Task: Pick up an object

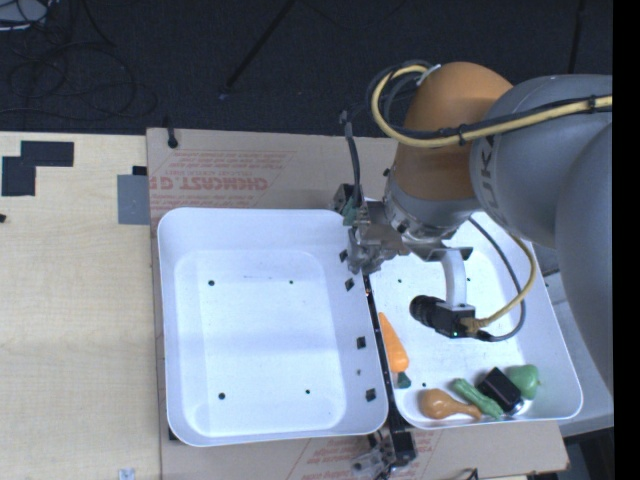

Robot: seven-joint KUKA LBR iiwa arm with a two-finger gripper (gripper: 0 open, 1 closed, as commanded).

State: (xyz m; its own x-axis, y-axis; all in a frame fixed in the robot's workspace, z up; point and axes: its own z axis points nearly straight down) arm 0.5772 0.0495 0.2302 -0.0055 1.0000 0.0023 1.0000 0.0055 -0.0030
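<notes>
Camera view puts the pincer (362, 246), its spread impossible to tell, at the right bin's (555, 368) inner wall, with the carrot (393, 341) just below it, lying lengthwise along that wall.

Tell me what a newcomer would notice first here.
The grey arm with its orange band looms over the right bin, its gripper low at the wall between the bins. Small things cluster along that bin's near edge: an orange carrot, a tan gourd, green pieces and a black block.
</notes>
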